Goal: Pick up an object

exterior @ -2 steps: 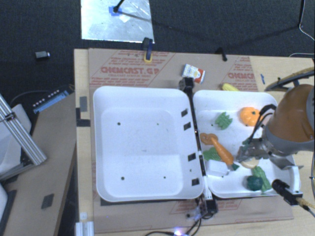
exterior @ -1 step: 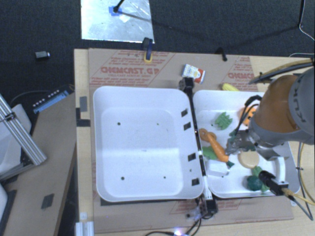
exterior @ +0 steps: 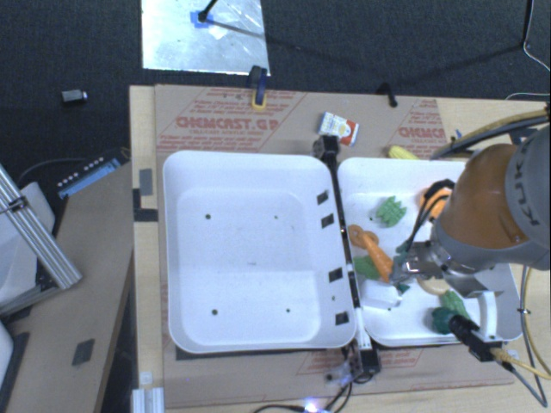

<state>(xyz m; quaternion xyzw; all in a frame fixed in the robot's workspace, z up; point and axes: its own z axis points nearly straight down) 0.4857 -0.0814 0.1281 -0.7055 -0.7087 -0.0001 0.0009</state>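
The right bin holds several small toys: an orange carrot-like piece, a light green piece, a green piece by the bin's left wall, and a dark green piece near the front rim. An orange item lies partly under the arm. My gripper hangs low over the bin's middle, just right of the carrot and the green piece. The wrist hides its fingertips, and no object shows between them.
The left bin lies beside the right one, with black clips along the shared wall. A yellow item and a small white-and-red box lie on the cardboard behind the bins. The arm's bulk covers the right bin's right side.
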